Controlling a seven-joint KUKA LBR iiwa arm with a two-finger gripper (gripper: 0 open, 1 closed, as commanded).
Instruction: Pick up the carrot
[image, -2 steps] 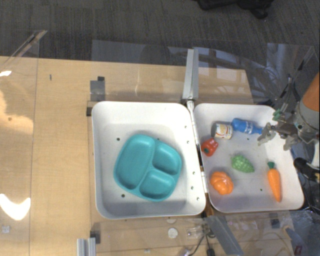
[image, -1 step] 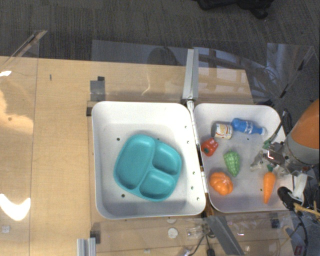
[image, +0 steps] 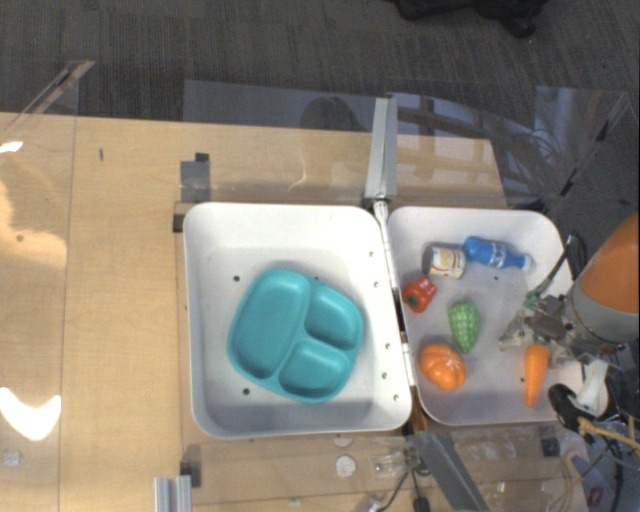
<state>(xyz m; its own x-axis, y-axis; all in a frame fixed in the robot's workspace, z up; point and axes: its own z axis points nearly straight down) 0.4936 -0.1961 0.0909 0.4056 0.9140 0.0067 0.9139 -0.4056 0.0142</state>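
Observation:
The carrot (image: 535, 374) is orange and lies lengthwise near the right wall of the right bin (image: 480, 405), its thick end pointing up the frame. My gripper (image: 541, 327) sits directly over that thick end, reaching in from the right below the arm's orange band (image: 612, 285). The gripper's dark body hides where it meets the carrot, so contact cannot be judged.
Also in the right bin are a blue bottle (image: 495, 253), a small can (image: 447, 261), a red pepper (image: 419, 293), a green vegetable (image: 463, 325) and an orange fruit (image: 443, 366). The left bin (image: 205, 260) holds a teal divided plate (image: 297, 333).

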